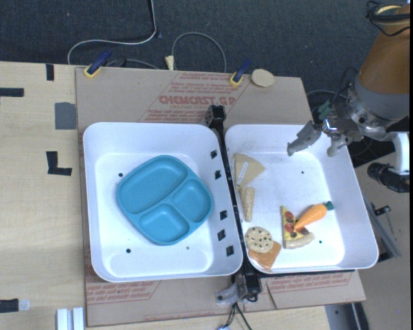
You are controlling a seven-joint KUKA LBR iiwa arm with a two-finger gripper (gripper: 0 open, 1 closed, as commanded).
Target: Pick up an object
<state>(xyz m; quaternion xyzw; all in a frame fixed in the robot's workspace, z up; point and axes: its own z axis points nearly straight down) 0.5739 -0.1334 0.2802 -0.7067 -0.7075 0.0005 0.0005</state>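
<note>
Gripper (pixel 319 143), seemingly spread, hovers over right bin's (pixel 344 184) far edge.

Robotics lab: clamped cardboard (pixel 193 98) (taped bench (pixel 27 184)), cables (pixel 151 19).

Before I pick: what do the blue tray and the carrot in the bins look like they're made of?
Blue tray: looks like moulded plastic, one uniform matte blue, with smooth rounded dividers between its compartments. Carrot: probably toy food, plastic or rubber; flat even orange with a small green tip. Hard or soft, I can't tell from here.
</note>
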